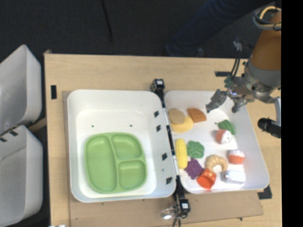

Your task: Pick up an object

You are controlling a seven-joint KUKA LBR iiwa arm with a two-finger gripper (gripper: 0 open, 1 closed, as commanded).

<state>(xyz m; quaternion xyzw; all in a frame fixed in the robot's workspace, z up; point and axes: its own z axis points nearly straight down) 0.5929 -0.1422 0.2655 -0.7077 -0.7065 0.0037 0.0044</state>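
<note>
Here, open, empty jaws (226,102) hover over one bin (251,141) of eleven toy foods (195,149).

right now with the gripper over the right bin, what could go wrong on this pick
The toy foods in the right bin lie packed together: the corn touches the green vegetable and the purple grapes, so a grasp could nudge or catch a neighbour. The gripper, open, sits above the bin's far end, near the orange piece; a descent there may close on bare floor. Pieces along the near wall, like the red one, leave little finger room.
</note>
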